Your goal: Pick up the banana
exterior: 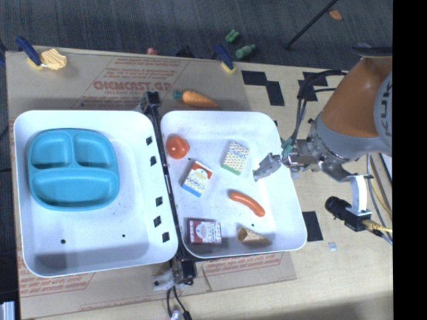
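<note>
My gripper (pixel 265 168) hangs over the right part of the right bin (pixel 220 120), just right of a patterned box (pixel 235 157) and above a red sausage (pixel 247 203). The arm comes in from the right, with its orange band (pixel 357 99) over the bench. A small yellowish object (pixel 53 60) lies on the cardboard at the far left corner, beside a blue clamp (pixel 28 49). It is too small to identify.
The right bin also holds a red tomato (pixel 177 147), a small carton (pixel 197 179), a dark red box (pixel 203 232) and a tan wedge (pixel 252 236). A carrot (pixel 195 99) lies behind the bin. The left bin (pixel 87 245) holds a blue divided tray (pixel 73 168).
</note>
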`<action>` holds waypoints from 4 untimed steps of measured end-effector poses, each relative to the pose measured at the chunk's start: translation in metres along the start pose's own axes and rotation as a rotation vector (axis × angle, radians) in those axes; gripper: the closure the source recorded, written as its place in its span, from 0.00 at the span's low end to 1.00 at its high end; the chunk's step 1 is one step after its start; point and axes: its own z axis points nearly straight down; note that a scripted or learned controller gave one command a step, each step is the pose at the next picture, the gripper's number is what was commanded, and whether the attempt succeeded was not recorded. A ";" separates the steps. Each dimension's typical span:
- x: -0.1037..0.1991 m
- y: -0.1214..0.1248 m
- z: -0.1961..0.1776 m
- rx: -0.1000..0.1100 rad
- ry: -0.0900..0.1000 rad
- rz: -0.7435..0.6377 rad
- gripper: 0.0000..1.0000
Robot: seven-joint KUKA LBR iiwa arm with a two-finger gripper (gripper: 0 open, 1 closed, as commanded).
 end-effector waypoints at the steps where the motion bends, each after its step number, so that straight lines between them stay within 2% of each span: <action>1: 0.082 0.039 -0.004 -0.001 -0.001 0.109 0.00; 2: 0.114 -0.029 0.052 0.003 0.000 0.201 0.00; 3: 0.205 -0.030 0.052 0.000 0.000 0.455 0.00; 4: 0.245 0.008 -0.058 -0.001 0.000 0.530 0.00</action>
